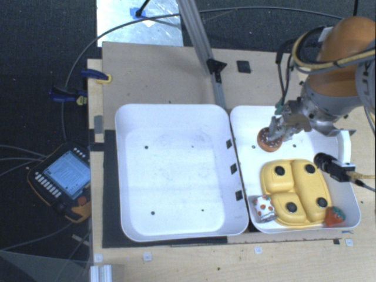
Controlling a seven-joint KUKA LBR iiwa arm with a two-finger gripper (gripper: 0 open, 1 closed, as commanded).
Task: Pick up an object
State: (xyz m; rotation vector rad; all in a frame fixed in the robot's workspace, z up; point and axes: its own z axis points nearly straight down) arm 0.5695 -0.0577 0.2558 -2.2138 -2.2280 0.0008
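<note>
The gripper (275, 131) hangs low in the far part of the right bin (245, 121). Its tip is directly over a small brown round piece (269, 144), a flat disc or ring, too small to name more closely. The piece lies on the bin floor right under the tip, showing a little to the view's left of it. The two look to be touching or nearly so, but I cannot tell which. The tip reads as a grey blur against the brown, so I cannot tell whether the gripper is spread wide or drawn narrow either.

The step in hand looks like the reach and grasp on this brown piece, which seems to rest on the floor, not yet lifted.

The next move, as I judge it, calls for a firm closure across the piece and then a straight lift. Something so low and flat could easily slip out or be pushed aside.

Toward the view's bottom from the gripper, near but apart from the brown piece, lies a yellow moulded block (294, 194) with four lobes, each bearing a black spot. Beyond it, farther from the gripper, a small white cup with red dots (262, 208) sits against the block's left side. A red-orange item (335, 216) lies at the block's right corner. The left bin (170, 222) lies to the view's left of the gripper, its rim meeting the right bin's.
</note>
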